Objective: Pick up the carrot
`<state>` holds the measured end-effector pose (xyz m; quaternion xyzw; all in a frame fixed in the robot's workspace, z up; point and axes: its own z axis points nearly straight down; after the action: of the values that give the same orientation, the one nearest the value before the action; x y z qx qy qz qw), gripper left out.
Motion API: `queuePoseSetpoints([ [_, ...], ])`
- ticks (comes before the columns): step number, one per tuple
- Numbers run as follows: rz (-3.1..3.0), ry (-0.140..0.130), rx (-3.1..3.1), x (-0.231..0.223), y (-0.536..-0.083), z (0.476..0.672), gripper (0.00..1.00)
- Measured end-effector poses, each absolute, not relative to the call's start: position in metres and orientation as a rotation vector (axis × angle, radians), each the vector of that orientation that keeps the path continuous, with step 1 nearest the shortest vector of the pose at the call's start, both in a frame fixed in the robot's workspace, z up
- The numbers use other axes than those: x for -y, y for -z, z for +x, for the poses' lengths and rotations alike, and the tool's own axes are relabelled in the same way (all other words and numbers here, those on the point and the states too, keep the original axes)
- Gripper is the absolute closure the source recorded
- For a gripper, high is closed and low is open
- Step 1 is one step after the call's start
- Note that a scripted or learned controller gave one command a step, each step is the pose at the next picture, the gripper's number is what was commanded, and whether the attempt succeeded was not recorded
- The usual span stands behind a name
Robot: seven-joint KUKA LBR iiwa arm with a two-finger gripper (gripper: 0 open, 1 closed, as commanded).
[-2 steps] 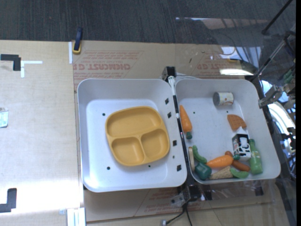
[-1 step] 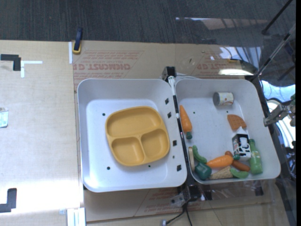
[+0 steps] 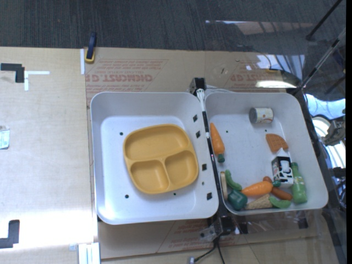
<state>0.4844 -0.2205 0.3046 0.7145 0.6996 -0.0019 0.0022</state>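
Note:
An orange carrot point(image 3: 217, 139) with a small green top lies in the right bin point(image 3: 308, 142), close against its left wall and pointing toward the back. A second, fatter orange carrot point(image 3: 257, 189) lies on its side in the pile of toy food at the front of the same bin, touching green pieces on either side.
The left bin point(image 3: 104, 147) holds a yellow three-part plate point(image 3: 160, 158). Also in the right bin are a grey can point(image 3: 261, 114) at the back, an orange-brown wedge point(image 3: 276, 142), a black-and-white item point(image 3: 282, 171), a green bottle shape point(image 3: 298, 189) and a dark green pepper point(image 3: 237, 201).

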Motion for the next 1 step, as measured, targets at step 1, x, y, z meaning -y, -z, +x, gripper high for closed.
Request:
queuePoseSetpoints([
  [1,2.243,0.006,-2.194,0.2204,-0.3046,0.4844,0.00],
])
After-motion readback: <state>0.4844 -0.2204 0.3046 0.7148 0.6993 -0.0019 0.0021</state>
